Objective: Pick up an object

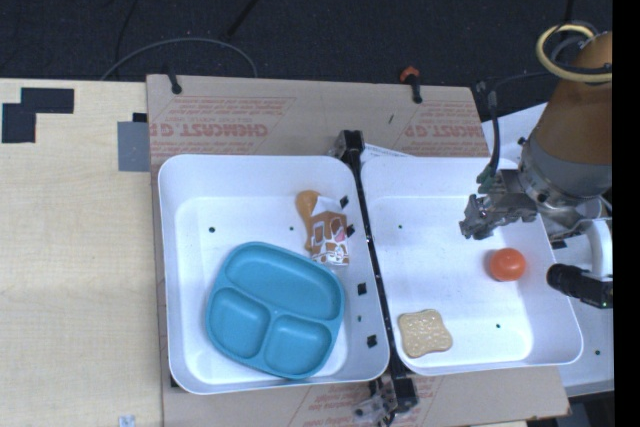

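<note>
Now, orange ball (pixel 507 264) just beside tool (pixel 478 223), tool's state unclear, right bin (pixel 560 355).

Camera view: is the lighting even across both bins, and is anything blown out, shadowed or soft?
Camera view: light is fairly even; the right bin reads near blown-out white, the left bin slightly greyer. The blue divided plate casts only a faint shadow. The tool looks dark and soft, its detail unreadable. The floor beyond the bench is underexposed.
</note>
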Controlling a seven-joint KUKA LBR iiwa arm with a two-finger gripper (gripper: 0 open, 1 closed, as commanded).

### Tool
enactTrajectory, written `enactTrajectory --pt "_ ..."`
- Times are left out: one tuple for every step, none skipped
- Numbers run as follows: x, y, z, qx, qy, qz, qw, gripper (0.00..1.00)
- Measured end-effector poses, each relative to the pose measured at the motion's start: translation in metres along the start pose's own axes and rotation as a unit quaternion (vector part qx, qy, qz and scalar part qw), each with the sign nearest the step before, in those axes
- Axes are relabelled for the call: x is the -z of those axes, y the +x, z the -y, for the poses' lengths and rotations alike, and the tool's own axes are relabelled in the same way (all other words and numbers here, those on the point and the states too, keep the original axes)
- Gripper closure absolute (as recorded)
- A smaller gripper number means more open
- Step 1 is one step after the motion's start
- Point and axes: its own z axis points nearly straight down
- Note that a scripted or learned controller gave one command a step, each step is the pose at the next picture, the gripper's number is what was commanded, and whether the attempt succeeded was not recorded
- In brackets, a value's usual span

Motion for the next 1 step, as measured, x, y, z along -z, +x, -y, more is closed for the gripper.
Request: enactTrajectory --pt "0.0044 0.0544 0.0067 0.0 0.001 0.0 1.0 1.0"
